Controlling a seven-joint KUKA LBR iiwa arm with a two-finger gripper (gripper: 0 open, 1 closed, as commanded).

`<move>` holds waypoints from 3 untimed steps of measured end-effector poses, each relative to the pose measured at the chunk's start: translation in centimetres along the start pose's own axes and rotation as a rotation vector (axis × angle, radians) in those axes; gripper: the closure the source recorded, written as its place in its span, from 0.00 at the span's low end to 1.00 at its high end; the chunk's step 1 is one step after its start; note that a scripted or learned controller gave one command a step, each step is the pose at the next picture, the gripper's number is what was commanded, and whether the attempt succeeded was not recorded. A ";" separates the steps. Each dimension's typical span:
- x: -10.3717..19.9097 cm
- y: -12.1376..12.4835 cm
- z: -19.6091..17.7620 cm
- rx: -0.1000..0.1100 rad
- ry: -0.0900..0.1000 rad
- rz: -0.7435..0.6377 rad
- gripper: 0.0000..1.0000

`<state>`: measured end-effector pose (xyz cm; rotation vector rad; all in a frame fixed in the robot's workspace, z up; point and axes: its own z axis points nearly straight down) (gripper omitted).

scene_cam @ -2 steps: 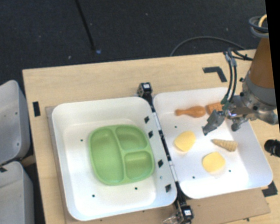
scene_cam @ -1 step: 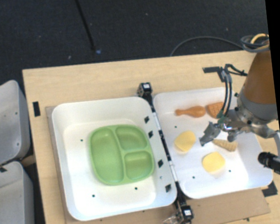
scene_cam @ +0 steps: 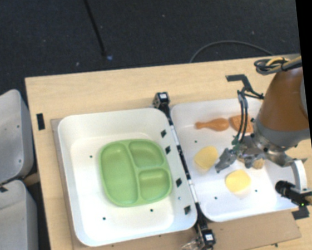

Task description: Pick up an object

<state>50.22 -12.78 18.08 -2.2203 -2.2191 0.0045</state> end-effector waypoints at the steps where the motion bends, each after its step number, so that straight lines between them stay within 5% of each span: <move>1: -0.9 -0.4 4.7 0.001 0.000 0.001 0.00; 2: -0.9 -0.2 3.4 -0.006 0.000 0.007 1.00; 3: -1.0 -0.5 -2.9 -0.011 -0.002 -0.003 1.00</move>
